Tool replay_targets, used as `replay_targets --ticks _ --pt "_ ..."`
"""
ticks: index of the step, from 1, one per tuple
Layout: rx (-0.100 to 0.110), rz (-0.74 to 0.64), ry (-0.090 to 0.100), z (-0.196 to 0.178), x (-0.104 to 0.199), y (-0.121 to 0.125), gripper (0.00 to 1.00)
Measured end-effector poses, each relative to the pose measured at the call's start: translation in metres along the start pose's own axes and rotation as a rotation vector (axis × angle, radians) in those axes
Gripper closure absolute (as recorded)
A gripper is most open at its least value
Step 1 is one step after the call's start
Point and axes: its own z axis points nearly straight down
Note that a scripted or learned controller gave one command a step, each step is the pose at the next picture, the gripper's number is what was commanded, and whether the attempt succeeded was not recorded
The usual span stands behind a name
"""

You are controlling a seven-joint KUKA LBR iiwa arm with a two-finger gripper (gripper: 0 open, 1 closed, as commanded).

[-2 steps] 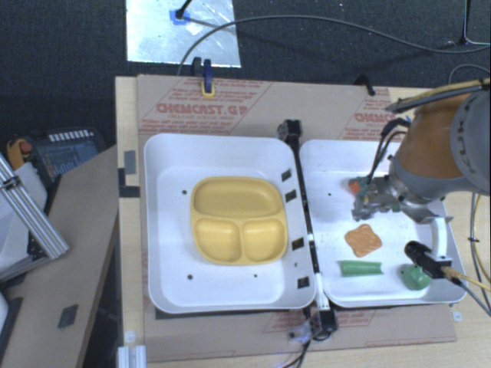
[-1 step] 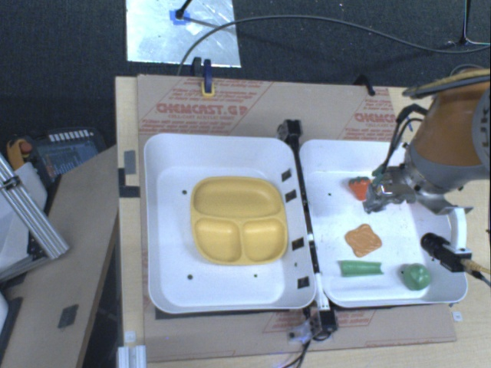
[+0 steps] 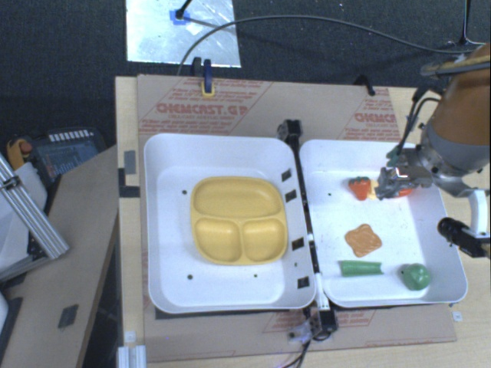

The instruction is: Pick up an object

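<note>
white right bin [image 3: 454, 261] lies under my gripper [image 3: 390, 181], just beside the red-orange toy [image 3: 359, 187]. can't tell my finger spread; i'd centre over that toy before closing.

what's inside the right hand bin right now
In the right bin: a red-orange toy beside the gripper, a tan waffle-like piece, a green stick and a green lump. The gripper covers whatever lies beneath it.
</note>
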Motion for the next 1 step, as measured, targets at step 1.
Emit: replay_targets --ticks 1 --pt "0.006 -0.005 0.003 0.0129 0.0569 -0.0037 1.0"
